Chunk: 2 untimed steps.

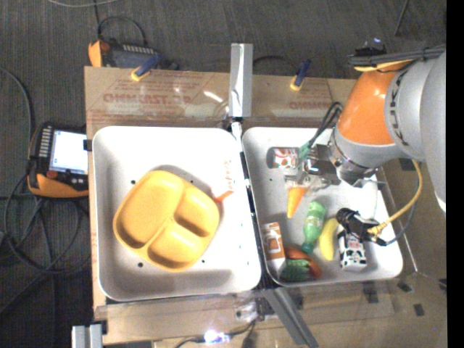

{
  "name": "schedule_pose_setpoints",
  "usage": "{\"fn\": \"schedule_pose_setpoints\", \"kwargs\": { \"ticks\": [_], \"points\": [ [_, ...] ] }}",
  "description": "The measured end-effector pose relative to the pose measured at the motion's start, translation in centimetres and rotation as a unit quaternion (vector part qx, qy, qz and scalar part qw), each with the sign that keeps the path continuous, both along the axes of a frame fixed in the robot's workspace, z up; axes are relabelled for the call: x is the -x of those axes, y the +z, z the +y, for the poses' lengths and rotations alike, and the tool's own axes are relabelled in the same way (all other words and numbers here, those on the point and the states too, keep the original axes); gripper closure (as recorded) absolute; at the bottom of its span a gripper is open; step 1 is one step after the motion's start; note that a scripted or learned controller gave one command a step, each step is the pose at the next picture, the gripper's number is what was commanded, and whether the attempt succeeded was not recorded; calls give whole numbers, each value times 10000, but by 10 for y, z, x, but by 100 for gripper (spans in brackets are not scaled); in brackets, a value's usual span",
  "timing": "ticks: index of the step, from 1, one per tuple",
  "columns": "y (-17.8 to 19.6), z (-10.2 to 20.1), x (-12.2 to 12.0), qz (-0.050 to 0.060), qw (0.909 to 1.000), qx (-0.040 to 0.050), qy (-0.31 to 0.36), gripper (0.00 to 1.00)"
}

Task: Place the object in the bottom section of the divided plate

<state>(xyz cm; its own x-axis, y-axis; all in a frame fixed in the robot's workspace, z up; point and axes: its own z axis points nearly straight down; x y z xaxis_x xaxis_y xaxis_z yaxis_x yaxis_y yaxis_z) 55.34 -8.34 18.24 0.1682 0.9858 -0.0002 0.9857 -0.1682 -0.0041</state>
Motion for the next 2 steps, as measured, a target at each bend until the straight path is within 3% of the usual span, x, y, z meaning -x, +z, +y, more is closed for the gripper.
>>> {"fn": "schedule_pose_setpoints", "kwargs": {
  "ticks": [1, 2],
  "points": [
    [95, 106, -12, -6, 9999, 13, 138, 100],
    [151, 167, 3, -18, 9943, 19, 1064, 100]
  ]
}}
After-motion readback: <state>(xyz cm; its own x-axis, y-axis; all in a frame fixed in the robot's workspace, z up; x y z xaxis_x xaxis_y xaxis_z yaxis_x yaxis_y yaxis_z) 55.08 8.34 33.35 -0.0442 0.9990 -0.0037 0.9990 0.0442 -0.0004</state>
